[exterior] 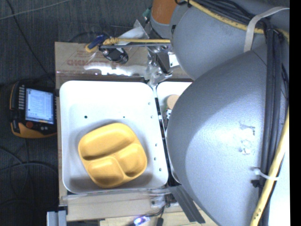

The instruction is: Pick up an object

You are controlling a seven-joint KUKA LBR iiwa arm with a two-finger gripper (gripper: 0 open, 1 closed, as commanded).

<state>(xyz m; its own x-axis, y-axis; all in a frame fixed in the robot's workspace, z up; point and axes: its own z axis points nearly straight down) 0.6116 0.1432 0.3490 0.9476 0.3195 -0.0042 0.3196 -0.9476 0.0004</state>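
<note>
A handheld control unit with a lit screen [35, 108] lies on the dark floor at far left, beside the surface. The left bin [70, 98] holds one thing, a yellow divided tray [112, 153] with three compartments, lying open side up in the near half of the bin, closer to the near wall than to the far one. At the far edge, about where the two bins meet, the gripper [156, 68] hangs over the rims, well apart from the yellow tray and touching nothing in either bin; whether it is spread or pressed together cannot be told from this angle. The right bin [181, 87] shows a strip of white floor and a pale round object [172, 100] near its left wall. The grey arm [225, 126] covers the rest of it, its orange band [164, 6] at the top.
</note>
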